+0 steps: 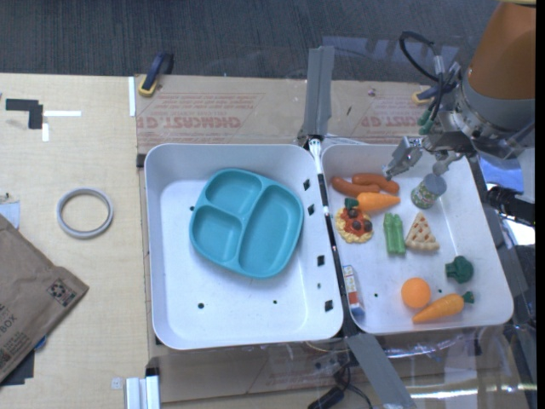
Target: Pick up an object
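White right bin point(490, 228): landmark, holding toy food.
Gripper point(417, 167): above this bin's far end, fingers spread, nothing between them.
Nearest object: small greenish can point(425, 194), just below.
Progress: nothing lifted; descent, grasp and lift remain.

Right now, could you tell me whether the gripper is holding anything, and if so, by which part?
Nothing is held. The gripper hangs open above the right bin, with no object between its fingers.
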`<move>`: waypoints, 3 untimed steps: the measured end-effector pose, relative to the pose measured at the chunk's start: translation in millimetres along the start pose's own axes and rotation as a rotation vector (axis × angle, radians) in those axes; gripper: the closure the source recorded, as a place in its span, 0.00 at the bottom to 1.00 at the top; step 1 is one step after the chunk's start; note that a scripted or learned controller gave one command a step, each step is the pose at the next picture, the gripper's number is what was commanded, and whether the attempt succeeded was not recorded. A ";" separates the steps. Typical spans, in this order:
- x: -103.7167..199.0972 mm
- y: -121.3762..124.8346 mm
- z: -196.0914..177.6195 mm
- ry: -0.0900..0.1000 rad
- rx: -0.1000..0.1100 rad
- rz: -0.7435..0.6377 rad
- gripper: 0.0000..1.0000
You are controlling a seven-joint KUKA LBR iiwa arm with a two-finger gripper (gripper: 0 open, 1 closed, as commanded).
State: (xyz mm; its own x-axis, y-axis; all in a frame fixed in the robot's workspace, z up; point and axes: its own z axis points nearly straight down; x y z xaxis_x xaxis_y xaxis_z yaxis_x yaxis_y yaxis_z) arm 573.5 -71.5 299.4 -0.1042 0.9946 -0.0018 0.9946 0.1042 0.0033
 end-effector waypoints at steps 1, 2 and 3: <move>-58.8 9.3 161.5 0.002 0.005 -0.153 0.00; -69.1 -17.4 198.4 -0.004 -0.016 -0.127 0.00; -66.8 -45.9 193.2 0.002 0.003 -0.112 0.00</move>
State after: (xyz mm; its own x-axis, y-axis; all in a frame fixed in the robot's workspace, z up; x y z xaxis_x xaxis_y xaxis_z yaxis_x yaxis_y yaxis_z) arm 535.5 -143.1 106.2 -0.2143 0.9768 0.0001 0.9768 0.2143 0.0003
